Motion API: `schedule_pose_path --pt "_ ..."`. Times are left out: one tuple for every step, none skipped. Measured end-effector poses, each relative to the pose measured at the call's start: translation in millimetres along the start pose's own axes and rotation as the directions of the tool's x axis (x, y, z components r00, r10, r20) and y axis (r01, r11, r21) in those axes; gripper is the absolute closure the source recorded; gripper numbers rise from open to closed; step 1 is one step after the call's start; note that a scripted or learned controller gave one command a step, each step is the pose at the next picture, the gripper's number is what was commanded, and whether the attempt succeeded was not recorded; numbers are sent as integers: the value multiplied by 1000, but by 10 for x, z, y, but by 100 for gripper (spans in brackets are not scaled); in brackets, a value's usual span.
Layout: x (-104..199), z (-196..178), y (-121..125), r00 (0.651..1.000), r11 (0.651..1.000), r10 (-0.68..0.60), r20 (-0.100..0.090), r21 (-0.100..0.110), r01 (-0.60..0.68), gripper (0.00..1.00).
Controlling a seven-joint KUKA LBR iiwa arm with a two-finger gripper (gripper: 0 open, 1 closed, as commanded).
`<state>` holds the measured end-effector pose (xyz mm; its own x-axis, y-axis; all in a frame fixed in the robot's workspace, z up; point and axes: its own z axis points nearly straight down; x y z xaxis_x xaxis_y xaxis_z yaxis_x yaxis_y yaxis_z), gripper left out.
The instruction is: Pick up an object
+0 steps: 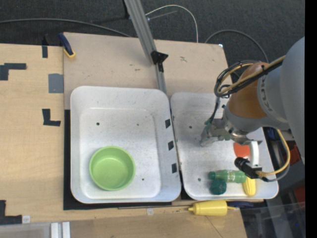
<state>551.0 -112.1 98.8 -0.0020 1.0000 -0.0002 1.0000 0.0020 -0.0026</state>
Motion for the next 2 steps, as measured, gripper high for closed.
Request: schedule_pose_path --pt "104 -534 40 1000 1000 0 0 -6 0 100" --pt "120 -954 47 1000 1000 0 0 -5 0 100"
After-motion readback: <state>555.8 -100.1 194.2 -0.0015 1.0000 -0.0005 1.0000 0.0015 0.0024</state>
